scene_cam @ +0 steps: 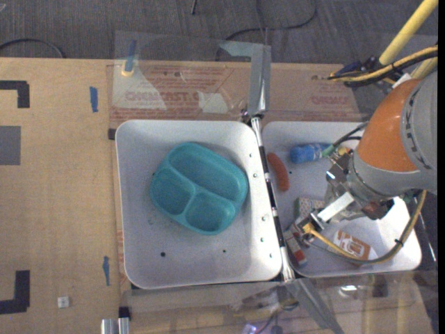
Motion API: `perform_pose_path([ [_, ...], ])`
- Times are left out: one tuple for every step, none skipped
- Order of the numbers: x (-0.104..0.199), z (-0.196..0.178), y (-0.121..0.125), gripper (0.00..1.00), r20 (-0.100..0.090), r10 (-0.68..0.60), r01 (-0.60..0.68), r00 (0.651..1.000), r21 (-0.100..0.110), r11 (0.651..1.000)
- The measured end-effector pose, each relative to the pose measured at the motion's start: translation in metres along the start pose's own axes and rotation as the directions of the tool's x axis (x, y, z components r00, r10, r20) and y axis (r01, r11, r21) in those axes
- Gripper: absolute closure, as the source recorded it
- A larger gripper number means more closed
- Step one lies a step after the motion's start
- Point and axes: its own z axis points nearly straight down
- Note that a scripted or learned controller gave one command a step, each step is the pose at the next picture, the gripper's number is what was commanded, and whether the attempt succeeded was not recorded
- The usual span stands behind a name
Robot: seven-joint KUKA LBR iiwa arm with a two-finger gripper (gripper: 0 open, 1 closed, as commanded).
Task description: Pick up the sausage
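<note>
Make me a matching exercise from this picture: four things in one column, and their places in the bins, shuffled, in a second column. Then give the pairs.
Things:
1. sausage
2. teal divided plate
3. blue bottle
4. gripper

Places:
A. in the middle of the left bin
B. low in the right bin, near its front left corner
C. by the right bin's left wall, towards the back
D. at the back of the right bin, lying on its side

Pairs: 1-C, 2-A, 3-D, 4-B
</note>
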Motion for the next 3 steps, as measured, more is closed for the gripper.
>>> perform_pose_path([
  [-0.004, 0.006, -0.009, 1.0, 0.002, 0.008, -0.008, 1.0, 0.004, 1.0],
  [0.074, -0.015, 0.008, 1.0, 0.002, 0.469, -0.469, 0.883, 0.001, 0.883],
  [0.133, -0.057, 0.027, 1.0, 0.0, 0.14, -0.14, 0.99, 0.0, 0.99],
])
